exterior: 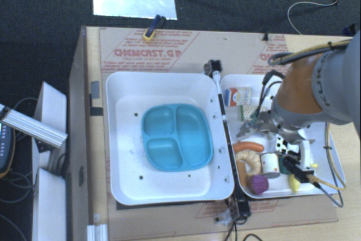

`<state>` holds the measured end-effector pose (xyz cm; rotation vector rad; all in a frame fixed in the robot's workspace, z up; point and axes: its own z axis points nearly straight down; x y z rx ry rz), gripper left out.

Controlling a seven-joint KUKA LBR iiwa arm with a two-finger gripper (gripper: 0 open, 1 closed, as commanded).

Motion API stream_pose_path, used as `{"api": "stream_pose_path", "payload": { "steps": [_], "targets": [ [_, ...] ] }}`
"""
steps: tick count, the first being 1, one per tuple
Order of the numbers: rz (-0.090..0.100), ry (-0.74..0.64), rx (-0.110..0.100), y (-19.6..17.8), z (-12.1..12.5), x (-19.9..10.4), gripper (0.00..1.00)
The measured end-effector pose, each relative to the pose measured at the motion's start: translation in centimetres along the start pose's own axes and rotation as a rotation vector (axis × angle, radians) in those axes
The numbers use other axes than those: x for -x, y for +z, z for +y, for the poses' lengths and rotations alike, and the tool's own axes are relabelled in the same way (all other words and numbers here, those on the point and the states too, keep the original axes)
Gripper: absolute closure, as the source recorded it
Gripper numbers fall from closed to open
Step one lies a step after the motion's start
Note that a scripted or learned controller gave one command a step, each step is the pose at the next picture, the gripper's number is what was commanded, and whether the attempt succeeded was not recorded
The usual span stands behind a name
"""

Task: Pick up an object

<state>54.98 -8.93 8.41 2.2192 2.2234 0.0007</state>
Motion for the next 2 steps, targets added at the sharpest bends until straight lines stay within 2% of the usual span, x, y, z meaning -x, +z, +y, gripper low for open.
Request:
{"api": "stream_pose_path", "payload": {
  "steps": [1, 2],
  "targets": [
    [0.000, 0.001, 0.001, 0.0, -3.0, 0.2, 0.00],
    [-0.002, 0.002, 0.002, -0.8, -0.6, 4.6, 0.00]
  ]
}}
